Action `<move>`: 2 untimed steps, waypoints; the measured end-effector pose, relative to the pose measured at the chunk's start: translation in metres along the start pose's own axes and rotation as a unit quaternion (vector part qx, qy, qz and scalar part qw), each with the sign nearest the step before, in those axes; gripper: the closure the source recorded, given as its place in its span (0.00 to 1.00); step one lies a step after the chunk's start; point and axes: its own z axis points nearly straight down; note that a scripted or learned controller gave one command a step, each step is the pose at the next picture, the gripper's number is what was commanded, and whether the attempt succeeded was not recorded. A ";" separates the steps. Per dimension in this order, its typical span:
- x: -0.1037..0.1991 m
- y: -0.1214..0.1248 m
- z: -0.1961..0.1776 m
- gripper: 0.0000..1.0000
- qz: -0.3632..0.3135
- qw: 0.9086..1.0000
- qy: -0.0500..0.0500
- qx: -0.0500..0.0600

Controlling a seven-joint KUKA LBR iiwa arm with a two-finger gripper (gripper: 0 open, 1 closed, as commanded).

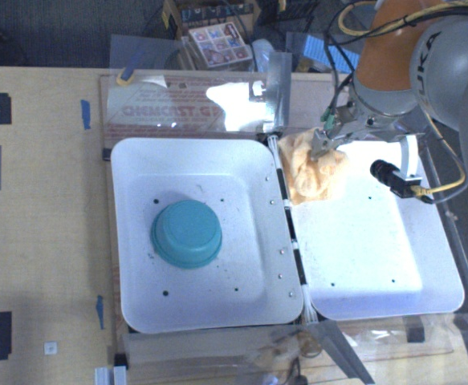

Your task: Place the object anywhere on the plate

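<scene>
Pincer (323, 144) pressed into a crumpled pale yellow cloth (312, 173) at the right bin's (378, 239) back left corner; its grip cannot be told. Teal plate (187, 233) sits in the left bin (193, 167).

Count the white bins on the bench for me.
2. The left bin holds the teal plate; the right bin holds the yellow cloth, with the gripper on it.

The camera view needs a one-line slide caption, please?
The claw meets a yellow cloth in the right bin; a teal plate waits left.
</scene>
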 end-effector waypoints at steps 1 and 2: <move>0.000 0.001 -0.039 1.00 -0.001 1.000 0.000 -0.001; 0.055 0.011 -0.048 1.00 -0.199 0.980 0.001 0.000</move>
